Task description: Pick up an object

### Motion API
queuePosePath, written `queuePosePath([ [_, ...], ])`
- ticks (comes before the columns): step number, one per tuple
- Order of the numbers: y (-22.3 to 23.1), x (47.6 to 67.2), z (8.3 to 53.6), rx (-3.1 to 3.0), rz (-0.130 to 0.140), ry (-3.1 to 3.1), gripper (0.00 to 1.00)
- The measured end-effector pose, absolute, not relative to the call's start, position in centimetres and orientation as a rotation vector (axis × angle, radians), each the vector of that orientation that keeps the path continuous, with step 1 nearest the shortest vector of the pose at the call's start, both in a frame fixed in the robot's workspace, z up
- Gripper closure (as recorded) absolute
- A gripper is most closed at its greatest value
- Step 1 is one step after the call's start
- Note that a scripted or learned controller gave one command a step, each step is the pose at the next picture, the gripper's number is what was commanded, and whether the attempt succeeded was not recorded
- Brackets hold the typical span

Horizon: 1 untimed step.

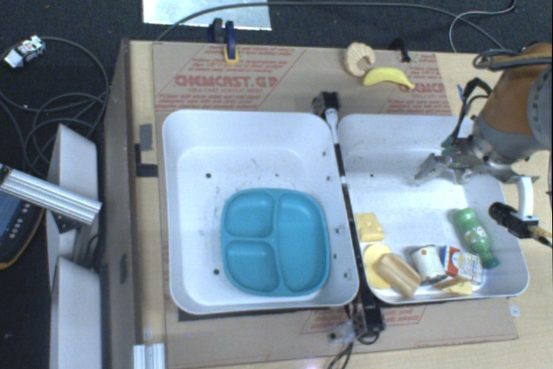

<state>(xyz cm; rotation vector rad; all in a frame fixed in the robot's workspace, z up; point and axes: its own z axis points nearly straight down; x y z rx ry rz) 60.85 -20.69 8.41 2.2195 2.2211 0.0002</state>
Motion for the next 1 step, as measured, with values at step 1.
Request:
queuePosePath([
  [1,-20.71,61.01,9.59,2.213,0.003,2.222,1.00],
])
